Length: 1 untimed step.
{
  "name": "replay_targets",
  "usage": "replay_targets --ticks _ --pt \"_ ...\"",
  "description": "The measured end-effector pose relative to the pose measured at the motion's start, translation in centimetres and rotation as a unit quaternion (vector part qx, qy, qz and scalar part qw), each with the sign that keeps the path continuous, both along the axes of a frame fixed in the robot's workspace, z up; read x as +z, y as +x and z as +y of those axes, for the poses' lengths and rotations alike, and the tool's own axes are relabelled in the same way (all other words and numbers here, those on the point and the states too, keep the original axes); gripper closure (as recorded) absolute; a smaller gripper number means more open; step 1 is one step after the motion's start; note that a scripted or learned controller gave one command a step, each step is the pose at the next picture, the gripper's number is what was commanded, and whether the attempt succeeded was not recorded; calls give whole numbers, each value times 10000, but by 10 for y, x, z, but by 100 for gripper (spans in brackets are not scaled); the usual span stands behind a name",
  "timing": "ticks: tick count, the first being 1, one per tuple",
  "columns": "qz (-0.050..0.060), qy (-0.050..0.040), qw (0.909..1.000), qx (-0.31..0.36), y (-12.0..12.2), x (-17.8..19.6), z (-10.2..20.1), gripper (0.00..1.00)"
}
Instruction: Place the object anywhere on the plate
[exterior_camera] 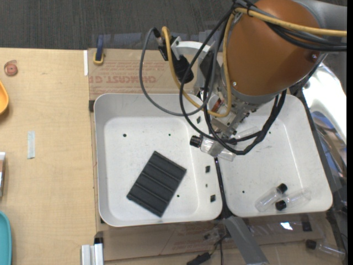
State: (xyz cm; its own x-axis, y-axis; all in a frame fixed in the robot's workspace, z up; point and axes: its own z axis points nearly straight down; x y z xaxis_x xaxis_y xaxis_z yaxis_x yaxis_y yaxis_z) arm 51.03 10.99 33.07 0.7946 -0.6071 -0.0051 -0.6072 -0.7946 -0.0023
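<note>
The clear vial point(214, 147) with a black cap lies crosswise right at the tip of the claw point(225, 132), over the shared ridge where the two bins meet, about halfway between the bench's far and near edges. Its capped end pokes out over the left bin point(110, 148) and its clear body points back toward the right bin point(309, 148). It sits directly under the claw and seems to touch it. Cables point(165, 87) and the wrist housing cover the claw's tip, so I cannot tell whether the claw is spread, pressed together or actually pinching the vial. The vial may be carried, or it may only rest on the ridge.

The black ribbed plate point(157, 182) lies flat and skewed in the left bin, toward that bin's near edge, well apart from the vial and on the side away from the arm point(270, 43).

The step in hand looks like the carry across to the plate. To do it well, the claw should travel high enough for the vial to pass over the ridge. It should then come down over the plate's middle rather than a corner, since a round vial may roll. Setting the vial along the ribs, so that a groove cradles it, and letting go low would help it stay. If the hold is doubtful, it is better to check it before moving on.

Two more capped vials point(280, 197) lie in the right bin near its near right corner, apart from the claw.
</note>
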Motion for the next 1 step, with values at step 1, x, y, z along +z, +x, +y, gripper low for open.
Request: replay_targets --ticks 1 --pt "0 8 9753 2208 51 -20 31 100"
